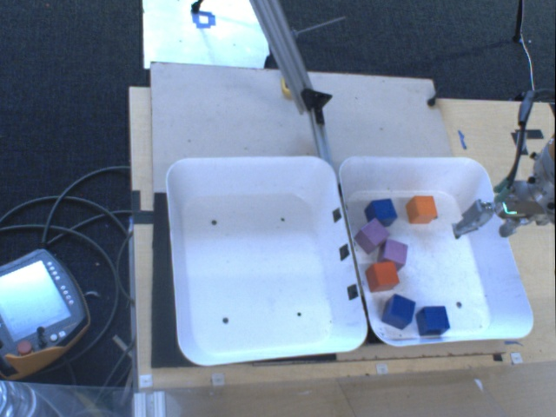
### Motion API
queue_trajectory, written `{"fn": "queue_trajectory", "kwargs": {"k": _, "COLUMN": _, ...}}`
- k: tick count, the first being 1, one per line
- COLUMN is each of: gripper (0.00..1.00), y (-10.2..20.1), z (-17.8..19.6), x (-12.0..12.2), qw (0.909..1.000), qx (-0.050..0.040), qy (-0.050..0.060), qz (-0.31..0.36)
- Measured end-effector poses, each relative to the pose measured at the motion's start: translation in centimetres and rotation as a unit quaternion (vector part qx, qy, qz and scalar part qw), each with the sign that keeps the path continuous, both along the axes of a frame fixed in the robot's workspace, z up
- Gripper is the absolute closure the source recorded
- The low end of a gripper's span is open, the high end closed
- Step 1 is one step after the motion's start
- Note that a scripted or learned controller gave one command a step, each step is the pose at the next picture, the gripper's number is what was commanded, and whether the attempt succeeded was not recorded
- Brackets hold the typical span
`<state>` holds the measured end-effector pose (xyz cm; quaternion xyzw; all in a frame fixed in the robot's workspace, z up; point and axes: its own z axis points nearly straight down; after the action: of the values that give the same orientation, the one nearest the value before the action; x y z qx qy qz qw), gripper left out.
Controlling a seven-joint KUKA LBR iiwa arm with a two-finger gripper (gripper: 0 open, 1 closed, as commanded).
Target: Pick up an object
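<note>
My fingers (476,219) hover over the right-hand shallow white plastic bin (512,294), near its right wall; whether they are spread or pressed together I cannot tell. Nothing sits between them. Well to their left lies a small orange cube (421,209), with a blue cube (380,212) beside it; purple, orange and blue cubes scatter below. The left white bin (187,259) sits alongside on the worktop (261,111).

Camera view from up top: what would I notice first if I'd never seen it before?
Probably the bright little cubes huddled in the right bin: an orange cube and a blue cube at the back, two purple ones and a red-orange one in the middle, two more blue ones in front. Next, the gripper poking in from the right, near the orange cube.
</note>
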<state>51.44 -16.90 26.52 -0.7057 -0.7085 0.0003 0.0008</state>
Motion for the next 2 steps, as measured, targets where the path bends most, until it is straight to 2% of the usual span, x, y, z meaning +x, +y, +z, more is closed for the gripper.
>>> {"fn": "queue_trajectory", "kwargs": {"k": 1, "gripper": 0.0, "y": 0.0, "z": 0.2, "x": 0.1, "qw": 1.0, "qx": -0.0005, "qy": -0.002, "qz": 0.0}}
{"fn": "queue_trajectory", "kwargs": {"k": 2, "gripper": 0.0, "y": -0.1, "z": -4.2, "x": -0.5, "qw": 1.0, "qx": -0.0001, "qy": 0.0, "qz": -0.001}}
